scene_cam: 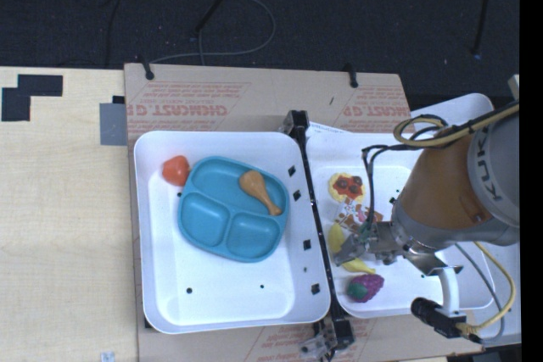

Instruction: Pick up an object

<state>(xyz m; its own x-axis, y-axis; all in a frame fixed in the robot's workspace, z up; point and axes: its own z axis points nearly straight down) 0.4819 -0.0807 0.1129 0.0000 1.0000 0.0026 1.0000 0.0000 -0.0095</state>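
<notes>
lying by fingers (pixel 355 243): small yellow obj (pixel 337 236), banana-ish.

A robotics lab, set up as a test bench; a grey industrial arm with an orange band (pixel 450 186) reaches over two shallow white plastic bins (pixel 221 314) set side by side on a printed brown cardboard sheet (pixel 254 102); loose black cables (pixel 237 13) trail across dark carpet behind; toy food fills the bins; a pale wooden bench top (pixel 59 225) lies alongside.
</notes>
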